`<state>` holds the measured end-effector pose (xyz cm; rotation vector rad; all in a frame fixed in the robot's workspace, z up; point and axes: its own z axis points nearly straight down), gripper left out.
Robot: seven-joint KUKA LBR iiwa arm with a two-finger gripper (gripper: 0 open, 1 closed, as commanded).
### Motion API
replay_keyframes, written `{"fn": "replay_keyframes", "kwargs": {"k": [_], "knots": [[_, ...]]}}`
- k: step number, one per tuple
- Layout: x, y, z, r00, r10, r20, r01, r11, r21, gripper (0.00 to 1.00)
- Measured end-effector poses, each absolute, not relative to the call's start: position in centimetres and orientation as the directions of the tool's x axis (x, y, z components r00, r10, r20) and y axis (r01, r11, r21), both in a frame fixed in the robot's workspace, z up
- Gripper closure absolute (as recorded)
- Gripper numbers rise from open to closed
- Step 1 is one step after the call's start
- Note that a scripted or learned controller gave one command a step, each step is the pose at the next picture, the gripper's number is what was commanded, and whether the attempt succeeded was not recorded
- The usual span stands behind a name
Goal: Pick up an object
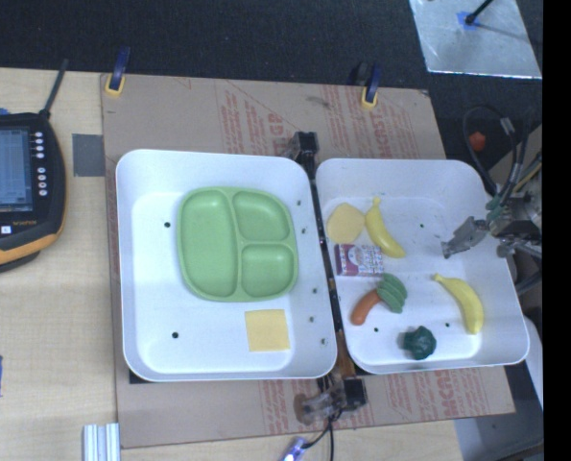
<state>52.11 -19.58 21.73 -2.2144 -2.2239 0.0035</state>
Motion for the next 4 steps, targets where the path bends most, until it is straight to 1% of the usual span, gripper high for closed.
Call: {"fn": "replay_keyframes", "kwargs": {"k": [1,2,3,4], "knots": [[51.7,-10.3,9.1,-0.007,1.0,0.001,1.0,0.007,-0.006,0.0],[51.7,-10.5,10.1,-0.009,1.0,-0.001,1.0,0.009,-0.008,1.0],[51.7,-10.5,10.1,-0.009,1.0,-0.001,1.0,0.009,-0.007,0.0],[47.5,-12.4,9.1,-0.005,1.0,0.0,1.0,0.005,-0.005,0.0]]}}
